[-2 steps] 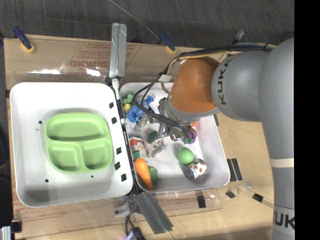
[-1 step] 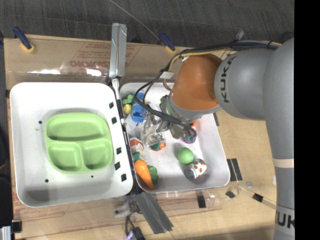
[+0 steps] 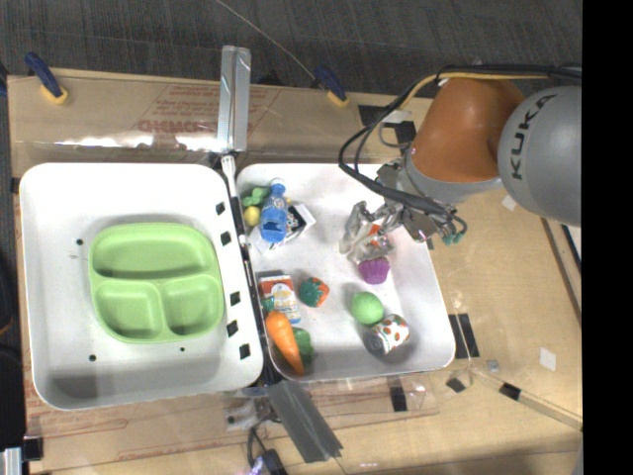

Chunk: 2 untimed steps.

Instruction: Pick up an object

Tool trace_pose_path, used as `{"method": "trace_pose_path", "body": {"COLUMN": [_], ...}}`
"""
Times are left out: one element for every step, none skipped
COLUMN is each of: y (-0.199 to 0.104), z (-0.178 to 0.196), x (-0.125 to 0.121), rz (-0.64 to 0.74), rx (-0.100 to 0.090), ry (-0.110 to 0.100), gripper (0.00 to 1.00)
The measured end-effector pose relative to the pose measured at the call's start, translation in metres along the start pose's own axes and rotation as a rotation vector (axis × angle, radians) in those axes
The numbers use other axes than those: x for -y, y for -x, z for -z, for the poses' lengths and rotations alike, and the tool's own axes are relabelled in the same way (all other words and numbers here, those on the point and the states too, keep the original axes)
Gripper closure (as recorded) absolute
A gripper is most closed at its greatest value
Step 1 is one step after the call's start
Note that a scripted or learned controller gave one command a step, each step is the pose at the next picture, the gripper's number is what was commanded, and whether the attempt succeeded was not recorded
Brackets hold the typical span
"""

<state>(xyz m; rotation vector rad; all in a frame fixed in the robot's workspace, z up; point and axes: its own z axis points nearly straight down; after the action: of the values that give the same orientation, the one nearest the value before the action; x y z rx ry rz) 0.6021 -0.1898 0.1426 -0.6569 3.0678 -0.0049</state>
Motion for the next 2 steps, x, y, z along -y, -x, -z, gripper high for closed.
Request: {"method": "trace_pose_path", "body": {"y": [0.047, 0.041], "z": [0.094, -0.012], "x": [-0.021, 0.040], "rz": [-0.103, 0.129], "rx": [0.006, -0.006], "ry": [-0.002, 0.006], "gripper": [1.00, 1.00]}}
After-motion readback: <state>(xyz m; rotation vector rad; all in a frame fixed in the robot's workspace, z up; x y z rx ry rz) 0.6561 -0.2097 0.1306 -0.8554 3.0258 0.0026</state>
